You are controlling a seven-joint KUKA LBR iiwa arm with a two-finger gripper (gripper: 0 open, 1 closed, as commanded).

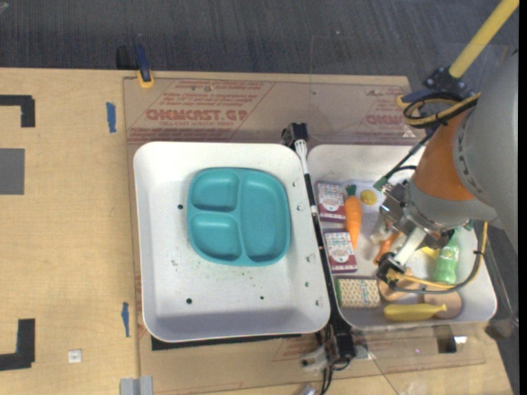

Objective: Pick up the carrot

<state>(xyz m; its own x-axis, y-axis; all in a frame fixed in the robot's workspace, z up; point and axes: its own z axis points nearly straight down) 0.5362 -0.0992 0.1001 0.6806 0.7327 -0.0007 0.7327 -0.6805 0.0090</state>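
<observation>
The carrot [352, 218] is orange with a green top and lies lengthwise in the right bin [486, 303], its top pointing to the far side. It rests just right of two small red-and-white cartons [330, 201]. My gripper [390, 239] is low over the middle of the right bin, a short way right of the carrot and apart from it. The wrist hides what lies under the gripper. A small orange piece [382, 246] shows at the gripper's left edge.
The left bin [156, 245] holds a teal divided plate [240, 215]. The right bin also holds a second carton [340, 250], a tan waffle-like square [358, 292], a banana [416, 309], a green bottle [445, 263] and a small yellow piece [368, 197].
</observation>
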